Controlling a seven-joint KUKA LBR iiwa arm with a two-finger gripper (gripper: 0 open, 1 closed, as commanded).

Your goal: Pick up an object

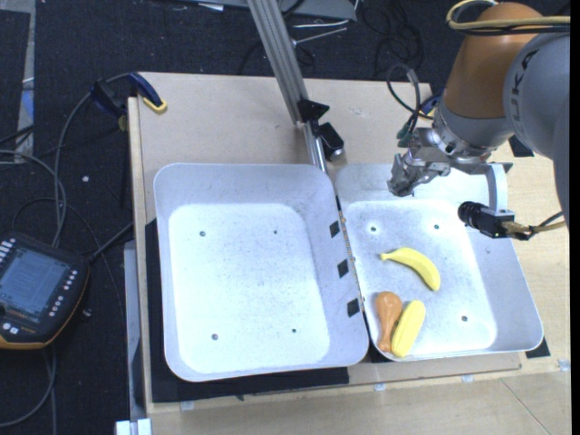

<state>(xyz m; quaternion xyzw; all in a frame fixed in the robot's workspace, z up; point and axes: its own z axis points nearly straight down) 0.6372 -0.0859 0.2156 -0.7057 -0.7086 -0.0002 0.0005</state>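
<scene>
Step in hand: I read this as the approach — nothing is lifted yet, and every pickable item lies on the floor of the right bin (507, 270).

Hand (401, 185): it hangs over the far left corner of the right bin, near that bin's back rim. I cannot tell from this slanted view how it is set, and I see nothing in it.

Arm (507, 71): it comes in from the right of the view, grey casing with the orange band (485, 57) high above the wrist; the wrist bends down and leftward toward the bin's back edge.

Banana (413, 265): yellow, curved, lying flat about mid-bin, nearer the camera than the hand and well apart from it.

Yellow piece (408, 327): a second elongated yellow item, near the front left corner of the right bin — I cannot name it surely.

Orange piece (387, 314): pear-like, touching or just beside the yellow piece on its left, close to the bin's wall.

Left bin (181, 188): white, speckled, sitting beside the right bin on the bench (227, 116).

Next move, my judgement: I would bring the hand toward the camera and centre it over the banana before descending, since it lies alone; the front pair sit crowded together against the wall and look the harder grasp.

Risk: the banana's rounded flanks may slip from a two-finger pinch.
</scene>
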